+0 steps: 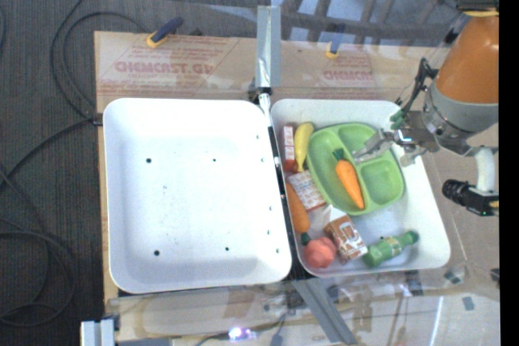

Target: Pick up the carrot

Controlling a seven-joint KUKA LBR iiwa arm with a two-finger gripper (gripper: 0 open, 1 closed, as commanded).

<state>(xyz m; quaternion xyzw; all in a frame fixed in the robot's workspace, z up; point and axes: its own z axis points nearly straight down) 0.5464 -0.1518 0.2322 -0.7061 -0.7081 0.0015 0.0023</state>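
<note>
I am looking through one fixed camera, mounted above the bench and tilted slightly. It sits far enough back to take in both white bins, the left bin and right bin, with surrounding floor. The arm enters from the right.

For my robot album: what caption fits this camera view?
Robot gripper hovers above a carrot in a green tray.
</note>
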